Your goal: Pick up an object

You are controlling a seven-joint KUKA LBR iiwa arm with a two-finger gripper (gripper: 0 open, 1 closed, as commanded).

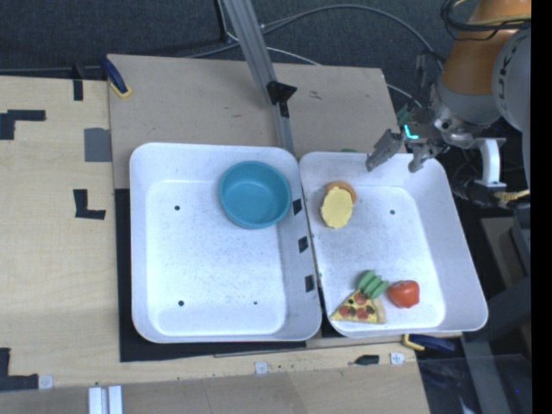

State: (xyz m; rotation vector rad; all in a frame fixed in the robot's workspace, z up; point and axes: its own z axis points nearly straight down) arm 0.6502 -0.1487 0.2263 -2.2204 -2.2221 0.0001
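My gripper (398, 156) hangs open over the far edge of the right bin (431, 231), its two dark fingers spread apart with nothing between them. A yellow round toy food with an orange rim (337, 205) lies in that bin's far left part, to the left of and nearer than the gripper. Close to the bin's near edge are a pizza slice (359, 309), a green piece (372, 283) and a red tomato-like piece (404, 293). A blue bowl (254, 194) sits in the far part of the left bin (207, 274).
A grey metal pole (259, 54) slants down from the top to the seam between the bins. Cables run across the dark floor behind the bench. The arm's orange band (483, 54) is at the upper right.
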